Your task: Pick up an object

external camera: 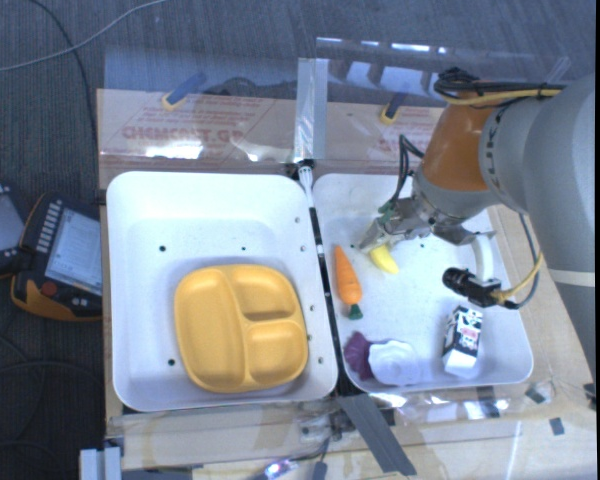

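Our gripper hangs fingers spread just above the small yellow plastic piece; we should straddle it squarely before closing.

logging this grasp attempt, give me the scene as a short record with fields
left bin: holds a yellow divided plate
right bin: carrot, small yellow item, milk carton, purple item, white item
gripper: low over the right bin's upper left, just above the small yellow item
grasp: nothing visibly between the fingers
carrot position: along the right bin's left wall, green end toward the camera
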